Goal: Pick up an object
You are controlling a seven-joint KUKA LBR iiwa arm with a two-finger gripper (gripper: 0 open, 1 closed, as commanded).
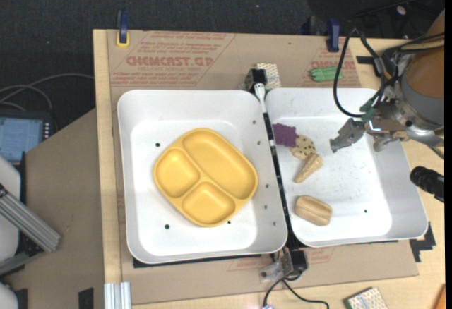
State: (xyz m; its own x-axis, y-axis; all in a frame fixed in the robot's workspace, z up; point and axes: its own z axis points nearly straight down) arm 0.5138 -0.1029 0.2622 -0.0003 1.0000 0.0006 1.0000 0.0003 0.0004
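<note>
The grey two-finger gripper [347, 137] hangs over the right shallow white bin [395, 226] with nothing between its fingers; I cannot tell whether it is open or closed. Left of it lie a purple block [284, 134], a tan spotted piece [305, 148], a beige wedge [308, 168] and a tan bread-like roll [313, 209]. A yellow three-compartment plastic plate [205, 176] sits in the left white bin [138, 223].

A robotics lab: clamped cardboard bench [176, 53] (printed protective sheet), loose cables [342, 68], aluminium framing [25, 219].
</note>
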